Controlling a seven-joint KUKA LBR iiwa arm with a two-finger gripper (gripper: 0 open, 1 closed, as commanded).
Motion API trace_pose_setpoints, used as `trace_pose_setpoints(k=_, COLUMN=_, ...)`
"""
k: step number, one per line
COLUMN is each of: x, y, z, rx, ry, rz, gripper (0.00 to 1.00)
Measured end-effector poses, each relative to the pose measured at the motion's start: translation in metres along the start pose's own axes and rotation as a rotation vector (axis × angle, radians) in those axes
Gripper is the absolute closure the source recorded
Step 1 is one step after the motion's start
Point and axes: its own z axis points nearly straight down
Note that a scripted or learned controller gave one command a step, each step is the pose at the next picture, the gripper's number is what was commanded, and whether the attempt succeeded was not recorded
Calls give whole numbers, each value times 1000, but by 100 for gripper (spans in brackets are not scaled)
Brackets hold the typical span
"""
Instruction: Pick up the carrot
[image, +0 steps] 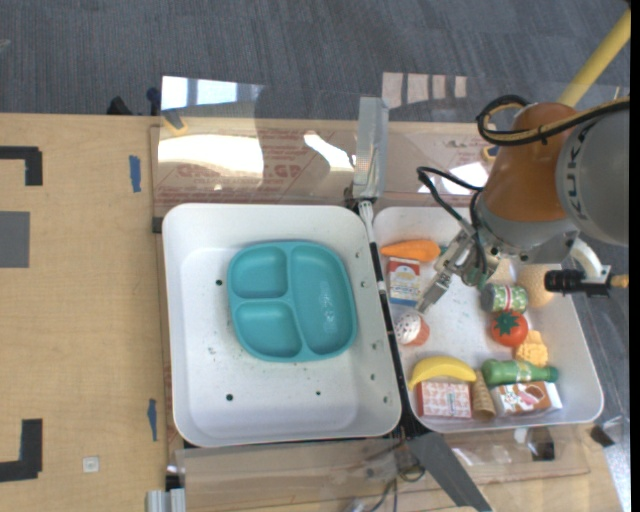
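I see the carrot lying at the top left of the right bin, just above a small milk carton. My jaws hang just right of it, and I cannot tell if they are open or holding anything.

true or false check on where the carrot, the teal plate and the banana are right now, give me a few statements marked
1. The carrot lies in the right bin. True.
2. The teal plate sits in the right bin. False: it sits in the left bin.
3. The gripper holds the carrot between its fingers. False: the carrot lies apart from it, near the bin's upper left corner.
4. The banana lies lower in the view than the carrot. True.
5. The tomato rests on the teal plate. False: it is in the right bin.
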Motion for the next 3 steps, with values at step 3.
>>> trace_pose_setpoints(k=3, x=-23, y=19, z=20, rx=8, ry=21, rz=73, gripper=0)
